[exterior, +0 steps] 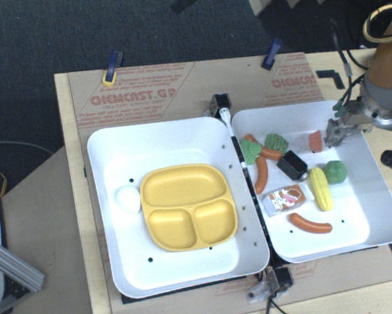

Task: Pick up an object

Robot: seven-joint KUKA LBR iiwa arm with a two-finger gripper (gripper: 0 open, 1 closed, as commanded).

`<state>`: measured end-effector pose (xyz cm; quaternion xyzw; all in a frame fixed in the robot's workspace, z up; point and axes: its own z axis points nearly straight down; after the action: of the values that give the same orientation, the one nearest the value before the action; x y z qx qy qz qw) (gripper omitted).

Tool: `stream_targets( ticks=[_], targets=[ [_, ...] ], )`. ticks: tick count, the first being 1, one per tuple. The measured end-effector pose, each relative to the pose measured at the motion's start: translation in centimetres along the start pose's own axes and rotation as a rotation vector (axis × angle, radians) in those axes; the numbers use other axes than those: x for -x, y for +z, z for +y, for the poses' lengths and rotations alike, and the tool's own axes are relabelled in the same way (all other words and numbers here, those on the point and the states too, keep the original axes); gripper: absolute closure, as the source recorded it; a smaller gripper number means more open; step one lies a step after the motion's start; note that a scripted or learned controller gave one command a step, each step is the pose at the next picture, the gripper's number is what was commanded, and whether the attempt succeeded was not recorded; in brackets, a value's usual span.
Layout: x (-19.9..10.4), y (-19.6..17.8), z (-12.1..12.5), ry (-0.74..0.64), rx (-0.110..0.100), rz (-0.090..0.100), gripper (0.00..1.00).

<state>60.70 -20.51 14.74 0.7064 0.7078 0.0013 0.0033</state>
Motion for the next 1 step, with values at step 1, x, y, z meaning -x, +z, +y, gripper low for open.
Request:
stream_targets(
  ticks=[1],
  targets=[
    [-0.46,-6.26,0.69,0.000,0.003,-0.001,1.00]
  ],
)
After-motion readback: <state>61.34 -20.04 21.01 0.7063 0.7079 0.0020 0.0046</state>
